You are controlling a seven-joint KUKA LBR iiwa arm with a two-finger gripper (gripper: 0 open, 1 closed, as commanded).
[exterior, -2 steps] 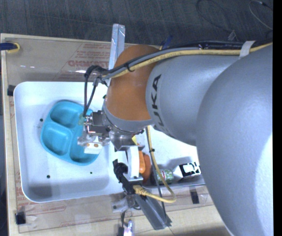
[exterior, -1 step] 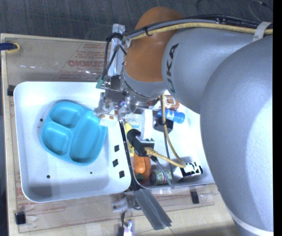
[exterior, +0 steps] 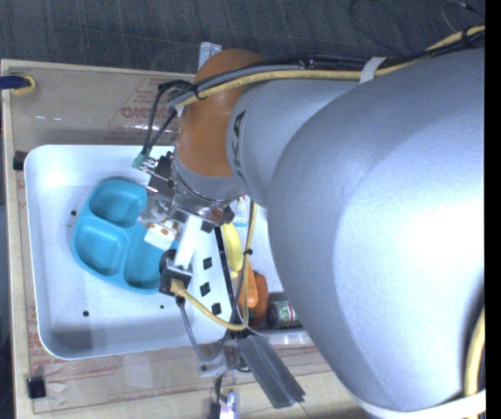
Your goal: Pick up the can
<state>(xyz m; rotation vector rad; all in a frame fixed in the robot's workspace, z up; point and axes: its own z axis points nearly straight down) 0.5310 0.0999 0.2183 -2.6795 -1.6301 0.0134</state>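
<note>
We count one glossy blue dish (exterior: pixel 109 230) with three rounded wells in one white bin (exterior: pixel 63 317), and one dark cylindrical can (exterior: pixel 283 314), perhaps metal. How wide the gripper (exterior: pixel 158 206) stands, we cannot tell.

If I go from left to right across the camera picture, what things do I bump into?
blue clamp → white bin, its left wall → blue divided dish → orange round thing → dark can
</note>
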